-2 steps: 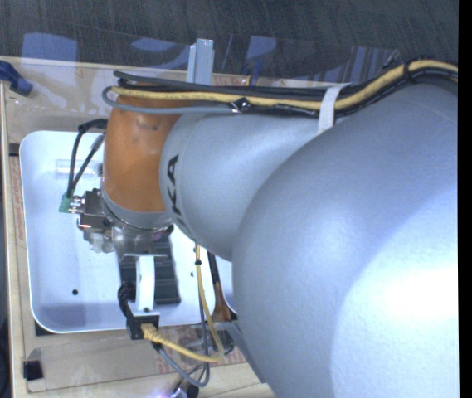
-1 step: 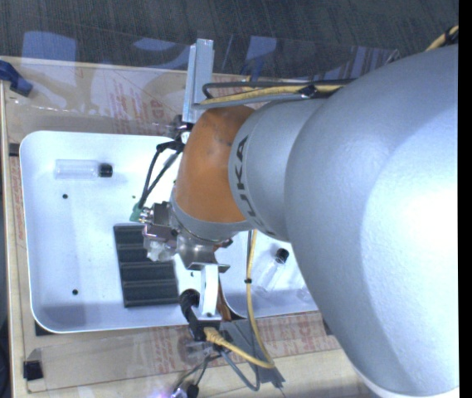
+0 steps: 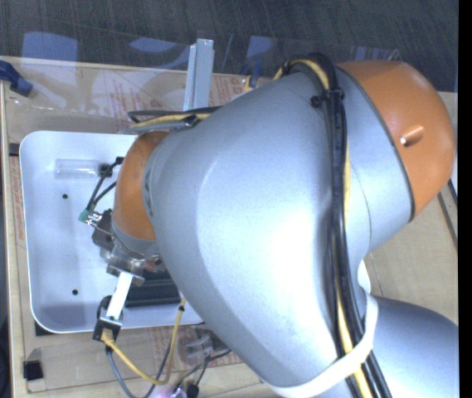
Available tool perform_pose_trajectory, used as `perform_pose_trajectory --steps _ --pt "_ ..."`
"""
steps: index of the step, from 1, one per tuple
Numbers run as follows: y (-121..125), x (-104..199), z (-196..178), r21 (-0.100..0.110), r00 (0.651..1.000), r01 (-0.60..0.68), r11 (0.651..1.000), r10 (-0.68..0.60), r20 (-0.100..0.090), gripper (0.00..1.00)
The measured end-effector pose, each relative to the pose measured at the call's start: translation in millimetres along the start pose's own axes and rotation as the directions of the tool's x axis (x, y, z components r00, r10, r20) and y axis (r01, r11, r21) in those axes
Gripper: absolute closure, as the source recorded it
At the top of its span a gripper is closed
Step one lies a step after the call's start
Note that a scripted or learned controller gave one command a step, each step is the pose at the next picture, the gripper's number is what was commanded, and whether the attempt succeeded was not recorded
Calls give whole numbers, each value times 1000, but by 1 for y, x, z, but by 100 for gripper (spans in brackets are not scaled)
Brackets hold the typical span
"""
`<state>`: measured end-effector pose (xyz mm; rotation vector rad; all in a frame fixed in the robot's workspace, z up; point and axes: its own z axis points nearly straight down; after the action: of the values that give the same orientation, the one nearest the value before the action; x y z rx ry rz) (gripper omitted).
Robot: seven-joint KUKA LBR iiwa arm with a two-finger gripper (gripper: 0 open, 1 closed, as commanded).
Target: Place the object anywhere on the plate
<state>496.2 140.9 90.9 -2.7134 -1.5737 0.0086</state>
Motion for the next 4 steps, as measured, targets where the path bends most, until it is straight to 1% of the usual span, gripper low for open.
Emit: perform_pose_trajectory --steps 1,2,3,4 --pt "31 -95 -101 -5 932 363 932 -363 0 100" --pt "1 -44 -15 0 729 685 729 -685 2 100" --pt "-28 18 -73 -2 557 831 557 -831 4 100" --pt "-1 -38 -1 -5 727 687 727 -687 0 100"
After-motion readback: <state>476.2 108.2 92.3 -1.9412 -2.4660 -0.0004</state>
